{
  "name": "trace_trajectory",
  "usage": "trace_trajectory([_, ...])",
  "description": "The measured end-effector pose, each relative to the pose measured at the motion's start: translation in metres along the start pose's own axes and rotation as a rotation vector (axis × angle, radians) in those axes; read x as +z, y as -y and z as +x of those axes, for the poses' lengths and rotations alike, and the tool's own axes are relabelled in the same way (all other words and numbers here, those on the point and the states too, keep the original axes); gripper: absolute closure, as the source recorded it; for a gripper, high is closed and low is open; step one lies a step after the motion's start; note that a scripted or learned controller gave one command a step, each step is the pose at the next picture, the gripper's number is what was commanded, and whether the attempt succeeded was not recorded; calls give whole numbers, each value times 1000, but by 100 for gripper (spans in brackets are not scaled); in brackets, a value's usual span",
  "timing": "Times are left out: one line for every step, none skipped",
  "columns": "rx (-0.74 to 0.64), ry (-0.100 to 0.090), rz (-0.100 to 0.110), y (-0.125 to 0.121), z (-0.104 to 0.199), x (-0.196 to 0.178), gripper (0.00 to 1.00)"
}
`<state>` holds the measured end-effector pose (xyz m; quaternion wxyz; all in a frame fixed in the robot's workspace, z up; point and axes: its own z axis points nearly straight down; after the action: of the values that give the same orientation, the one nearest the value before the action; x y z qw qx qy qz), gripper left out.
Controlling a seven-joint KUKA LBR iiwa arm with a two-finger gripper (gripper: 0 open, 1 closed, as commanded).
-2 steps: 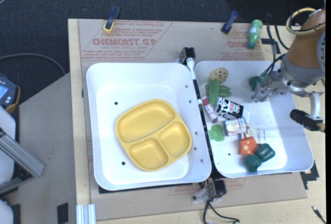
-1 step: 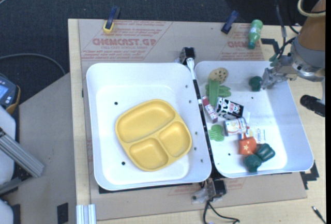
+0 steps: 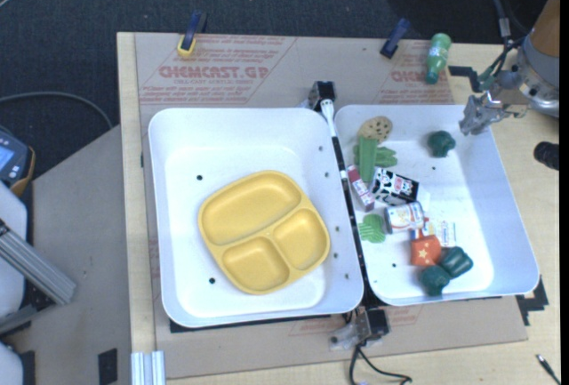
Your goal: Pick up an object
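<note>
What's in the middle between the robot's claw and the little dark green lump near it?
Just bare white bin floor. In the camera view, nothing sits between the end effector and the dark green lump.

Red print on the cardboard sheet [image 3: 222,63] under the bins — apparently "CHEMCAST GP", smaller lines unreadable

Small toys [image 3: 402,212] scattered in right bin [image 3: 498,196] (mostly green), lying loose

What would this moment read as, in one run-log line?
hand: over right bin's far rim | holding: nothing seen | nearest: green ball | left bin: yellow tray
</note>
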<state>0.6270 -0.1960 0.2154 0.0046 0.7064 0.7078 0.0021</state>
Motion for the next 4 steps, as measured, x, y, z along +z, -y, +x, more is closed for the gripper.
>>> trace_trajectory([1,-1,4,-1,0,-11,100])
trace_trajectory([-4,-6,11,-9,52,-1,100])
trace_trajectory([-4,-6,10,-8,105,-12,100])
trace_trajectory([-5,-7,12,-14,169,-8,100])
